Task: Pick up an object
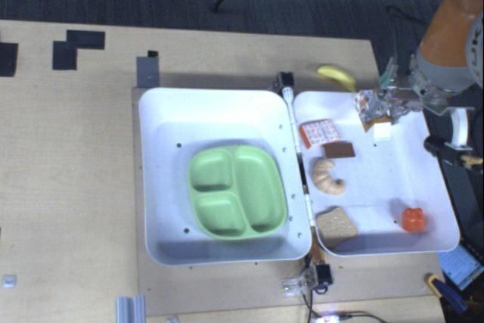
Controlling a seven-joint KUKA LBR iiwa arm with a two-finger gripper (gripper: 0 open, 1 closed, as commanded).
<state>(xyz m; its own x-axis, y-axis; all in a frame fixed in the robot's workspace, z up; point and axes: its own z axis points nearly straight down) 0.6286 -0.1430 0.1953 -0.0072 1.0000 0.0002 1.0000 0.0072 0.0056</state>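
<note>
Hand (376,113): over right bin's (423,163) far corner, grip state unreadable. Croissant (328,176), bread (336,224), tomato (413,219), packet (319,132) lie unlifted; pick apparently pending.

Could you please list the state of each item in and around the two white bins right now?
Green three-compartment plastic tray: flat in left bin.
Red patterned packet: lying flat in right bin.
Brown chocolate-like bar: lying flat.
Tan toy croissant: lying loose.
Toast slice: lying near the front wall.
Orange-red round toy: resting near the front right corner.
Yellow banana: lying on bench, outside bins.
Gripper: over the right bin's back edge.
</note>
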